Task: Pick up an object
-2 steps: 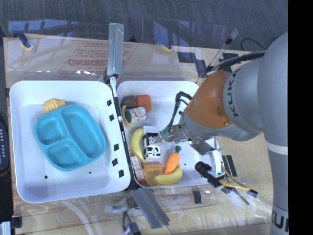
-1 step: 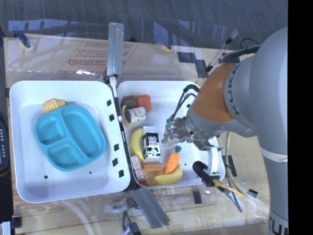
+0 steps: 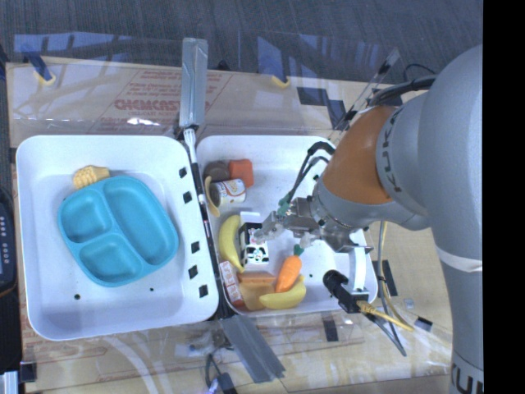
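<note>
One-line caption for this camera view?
KUKA arm's gripper hovers over toy food in the right bin; blue divided plate sits left.

Two white bins, glossy, side by side on a pale wood-toned bench under clear sheeting with faded red print. In the left bin, a sky-blue divided plate and a yellow corn cob, kernels in a bumpy pattern. In the right bin, a yellow banana, an orange carrot with a green tip, a second yellow piece beneath it, an orange-red block beside something dark brown, a small can with a tan and white label, and a black-and-white printed box (pattern too small to read). Grey arm with an orange band, silver and black gripper. Dark grey carpet behind.
</note>
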You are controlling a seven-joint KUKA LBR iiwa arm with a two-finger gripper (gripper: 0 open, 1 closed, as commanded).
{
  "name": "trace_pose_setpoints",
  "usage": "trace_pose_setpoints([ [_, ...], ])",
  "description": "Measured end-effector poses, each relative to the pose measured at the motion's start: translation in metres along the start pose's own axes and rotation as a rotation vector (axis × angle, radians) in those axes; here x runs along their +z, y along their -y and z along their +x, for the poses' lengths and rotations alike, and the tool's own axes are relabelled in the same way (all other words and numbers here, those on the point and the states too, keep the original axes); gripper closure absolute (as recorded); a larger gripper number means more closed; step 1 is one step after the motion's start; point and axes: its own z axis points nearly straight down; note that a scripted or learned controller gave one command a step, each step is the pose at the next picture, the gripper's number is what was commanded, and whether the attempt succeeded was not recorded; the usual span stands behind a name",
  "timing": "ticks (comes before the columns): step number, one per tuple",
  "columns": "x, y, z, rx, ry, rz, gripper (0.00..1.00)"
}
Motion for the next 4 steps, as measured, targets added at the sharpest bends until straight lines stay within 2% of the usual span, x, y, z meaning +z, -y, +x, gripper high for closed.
trace_pose_setpoints([
  [1, 0.048, 0.010, -0.030, -0.091, -0.011, -0.029, 0.00],
  [2, 0.033, 0.005, -0.029, -0.097, -0.010, -0.044, 1.00],
  [3, 0.044, 0.008, -0.021, -0.376, 0.018, -0.050, 1.00],
  [4, 0.045, -0.123, -0.009, -0.276, 0.006, -0.026, 1.00],
])
